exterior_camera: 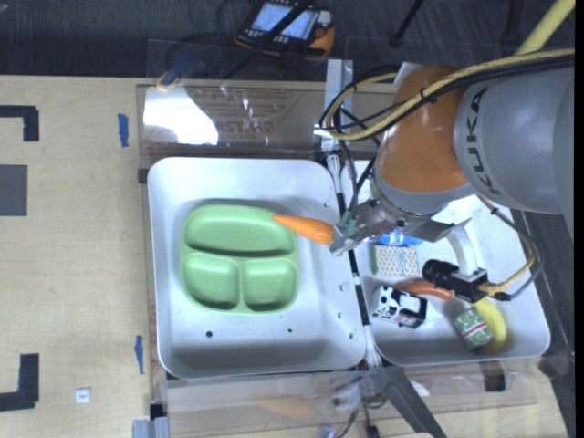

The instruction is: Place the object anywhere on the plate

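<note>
One arm reaches in from the right, wrist bent low over the divide between the bins. Gripper (345,235) clamped on the thick end of a carrot (305,228), whose tip overhangs the right rim of the green plate (239,255) in the left bin (173,336).

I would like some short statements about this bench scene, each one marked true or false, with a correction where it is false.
1. The green three-compartment plastic plate lies in the left white bin. True.
2. The orange toy carrot lies flat inside the plate's smallest compartment. False: its tip reaches over the plate's right rim, and its thick end is at the end effector.
3. The right white bin contains several items, among them a yellow banana-shaped toy. True.
4. The arm's band above the wrist is blue. False: the band is orange.
5. The plate has five compartments. False: it has three.
</note>
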Controlling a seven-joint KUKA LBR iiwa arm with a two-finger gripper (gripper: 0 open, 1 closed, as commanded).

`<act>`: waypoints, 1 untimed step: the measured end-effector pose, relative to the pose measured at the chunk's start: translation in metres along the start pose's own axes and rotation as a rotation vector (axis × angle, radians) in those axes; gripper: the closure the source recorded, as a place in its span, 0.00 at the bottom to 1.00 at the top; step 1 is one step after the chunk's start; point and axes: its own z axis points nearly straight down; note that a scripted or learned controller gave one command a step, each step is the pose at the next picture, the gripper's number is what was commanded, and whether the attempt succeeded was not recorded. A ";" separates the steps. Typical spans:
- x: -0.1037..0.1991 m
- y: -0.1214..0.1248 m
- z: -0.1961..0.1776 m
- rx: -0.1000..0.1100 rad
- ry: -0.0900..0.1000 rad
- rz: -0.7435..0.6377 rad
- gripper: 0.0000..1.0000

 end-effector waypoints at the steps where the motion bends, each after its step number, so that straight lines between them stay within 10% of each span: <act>1: 0.005 -0.071 -0.053 -0.001 0.000 -0.254 1.00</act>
